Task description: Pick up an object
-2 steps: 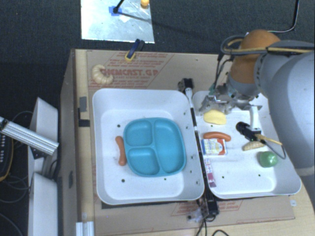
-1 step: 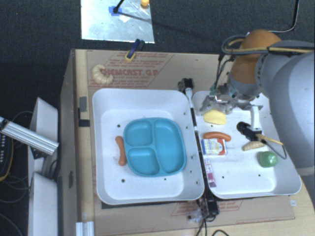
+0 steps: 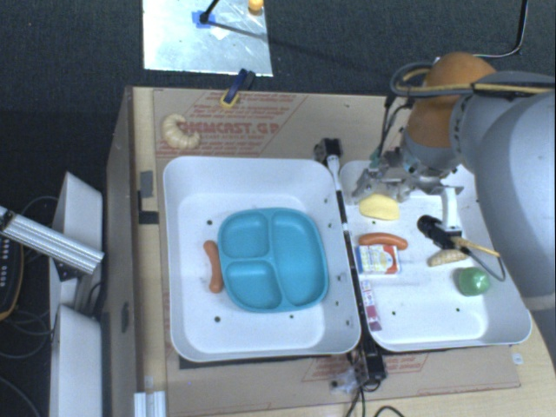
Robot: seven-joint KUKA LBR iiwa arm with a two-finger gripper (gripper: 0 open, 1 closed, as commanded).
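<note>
Gripper sits low over the far-left corner of the right bin. Spread or closed: cannot tell from this angle.

Yellow lump is smooth, rounded and lemon-like, and lies right at the gripper's near side. Contact cannot be told.

Neighbours in the right bin:
- Red-orange sausage: glossy, lying crosswise just near of the lump and apart from it.
- Printed packet: flat, rectangular, against the sausage's near side, close to the bin's left wall.
- Tan roll: elongated, matte, further right.
- Green ball: smooth, just near-right of the roll.

Left bin:
- Blue plate: three compartments, rounded corners.
- Brown sausage: lying lengthwise just left of the plate, on the bin floor.

Both bins are white and shallow, and rest on a cardboard sheet.
</note>
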